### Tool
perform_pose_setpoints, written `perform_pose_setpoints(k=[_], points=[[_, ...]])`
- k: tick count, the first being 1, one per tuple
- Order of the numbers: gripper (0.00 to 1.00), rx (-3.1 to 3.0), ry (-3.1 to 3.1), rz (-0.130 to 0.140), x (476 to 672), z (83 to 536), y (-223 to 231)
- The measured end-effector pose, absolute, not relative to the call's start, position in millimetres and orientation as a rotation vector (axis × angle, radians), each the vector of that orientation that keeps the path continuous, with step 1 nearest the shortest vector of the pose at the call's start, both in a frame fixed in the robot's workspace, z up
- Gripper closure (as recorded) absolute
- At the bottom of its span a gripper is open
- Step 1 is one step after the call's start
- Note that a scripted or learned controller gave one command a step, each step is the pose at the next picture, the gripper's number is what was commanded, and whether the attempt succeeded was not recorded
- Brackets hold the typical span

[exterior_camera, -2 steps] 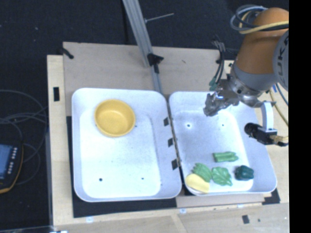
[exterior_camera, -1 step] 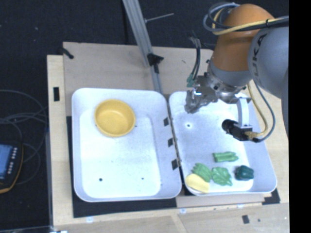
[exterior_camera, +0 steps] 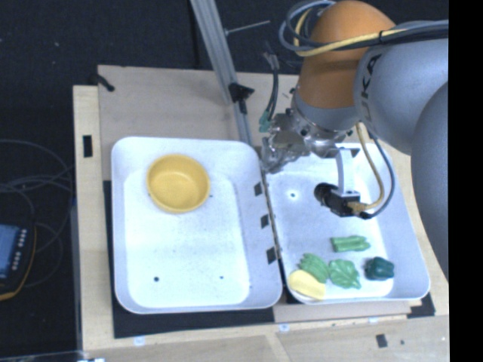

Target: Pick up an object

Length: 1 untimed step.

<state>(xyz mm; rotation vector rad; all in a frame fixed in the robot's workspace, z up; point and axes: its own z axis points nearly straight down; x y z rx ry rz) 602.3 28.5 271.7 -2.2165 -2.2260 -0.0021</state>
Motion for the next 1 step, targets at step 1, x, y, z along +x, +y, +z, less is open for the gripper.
perform_pose_setpoints(k=[1], points=[[1.0, -2.218, -2.225, -0.001, 603.6, 269.6, 72.4]])
